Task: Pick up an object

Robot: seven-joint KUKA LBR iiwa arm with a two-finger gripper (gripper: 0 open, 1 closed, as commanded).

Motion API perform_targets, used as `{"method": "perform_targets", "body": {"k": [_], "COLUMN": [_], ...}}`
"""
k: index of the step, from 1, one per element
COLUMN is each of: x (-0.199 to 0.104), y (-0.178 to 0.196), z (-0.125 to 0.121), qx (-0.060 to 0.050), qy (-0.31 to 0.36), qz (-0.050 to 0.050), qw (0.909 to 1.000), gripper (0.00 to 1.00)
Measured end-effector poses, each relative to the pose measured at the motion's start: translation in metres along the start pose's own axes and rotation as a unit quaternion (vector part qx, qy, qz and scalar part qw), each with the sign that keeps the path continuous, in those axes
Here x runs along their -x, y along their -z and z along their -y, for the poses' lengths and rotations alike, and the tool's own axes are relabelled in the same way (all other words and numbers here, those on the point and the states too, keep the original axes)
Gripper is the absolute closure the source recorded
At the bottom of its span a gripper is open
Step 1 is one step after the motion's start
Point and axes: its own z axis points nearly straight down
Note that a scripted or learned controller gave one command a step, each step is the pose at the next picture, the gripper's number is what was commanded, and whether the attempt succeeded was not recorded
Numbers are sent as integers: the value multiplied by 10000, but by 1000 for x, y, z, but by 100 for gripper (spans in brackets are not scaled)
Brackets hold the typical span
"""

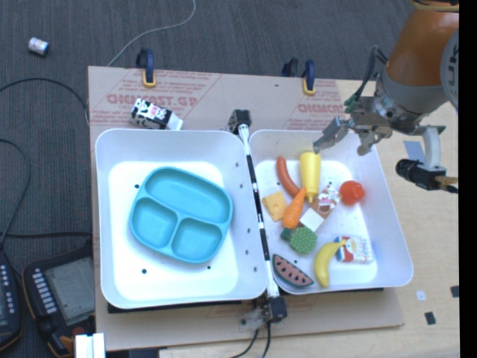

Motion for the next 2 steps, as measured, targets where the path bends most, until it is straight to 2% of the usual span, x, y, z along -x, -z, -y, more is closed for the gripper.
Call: {"method": "perform_targets", "body": {"k": [1,2], "x": [-4,-4], "y": [-152,-142], "z": [8,7], "qx": [96,109], "qy": [-1,0], "qz": [32,39], "qw": [9999,9999], "gripper": [0,100]}}
